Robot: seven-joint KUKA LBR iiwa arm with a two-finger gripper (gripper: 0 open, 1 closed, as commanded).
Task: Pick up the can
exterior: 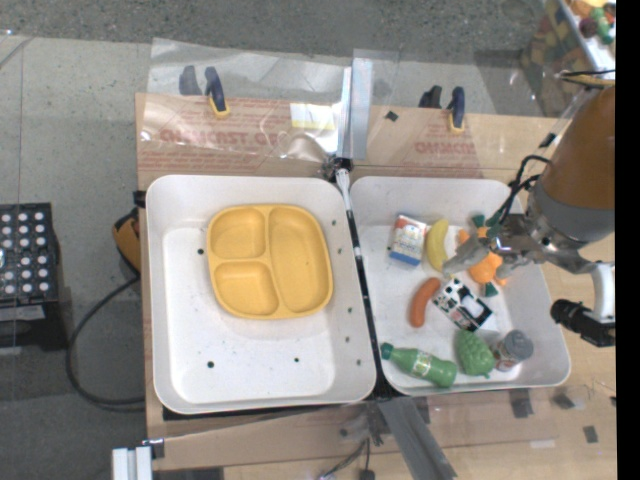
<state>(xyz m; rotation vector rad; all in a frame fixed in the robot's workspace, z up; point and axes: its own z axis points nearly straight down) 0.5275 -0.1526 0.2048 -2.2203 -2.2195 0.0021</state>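
Note:
The can (514,349) is small, with a grey top and a red side. It stands near the front right corner of the right bin (385,203), beside a green broccoli-like toy (474,354). My gripper (484,251) hangs over the middle right of that bin, above an orange toy (487,269) and farther back than the can. It is well apart from the can. The grey arm with its orange band (590,148) reaches in from the right.
The right bin also holds a small carton (407,239), a banana (437,245), a sausage (423,301), a black-and-white item (465,305) and a green bottle (420,365). A yellow divided plate (270,260) lies in the left bin (180,368).

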